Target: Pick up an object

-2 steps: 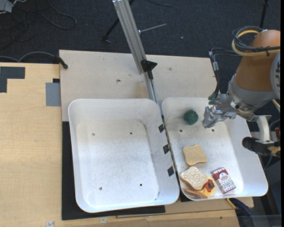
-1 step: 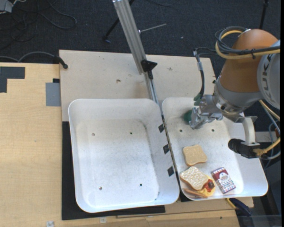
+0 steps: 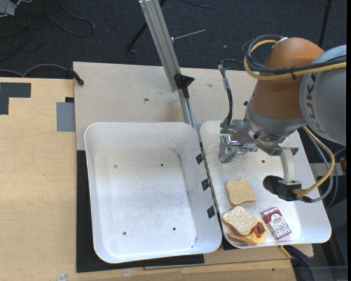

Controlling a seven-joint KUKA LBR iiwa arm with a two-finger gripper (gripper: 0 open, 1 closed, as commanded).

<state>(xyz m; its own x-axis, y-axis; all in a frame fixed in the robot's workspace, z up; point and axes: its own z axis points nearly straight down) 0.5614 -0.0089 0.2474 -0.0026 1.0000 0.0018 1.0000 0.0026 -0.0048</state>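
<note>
In the right bin (image 3: 316, 227) lie a slice of bread (image 3: 240, 191), a sandwich with red and yellow filling (image 3: 244, 224) and a small red and white box (image 3: 276, 223). My gripper (image 3: 228, 152) hangs over the far left part of that bin, a short way beyond the bread slice and apart from it. Nothing shows between its fingers. The orange band and grey arm rise behind it to the right.
The left bin (image 3: 105, 157) sits beside the right one, with a row of black clips (image 3: 205, 183) along the divide. A slanted aluminium post (image 3: 164, 45) stands behind the bins. A black cable end (image 3: 279, 187) hangs over the right bin.
</note>
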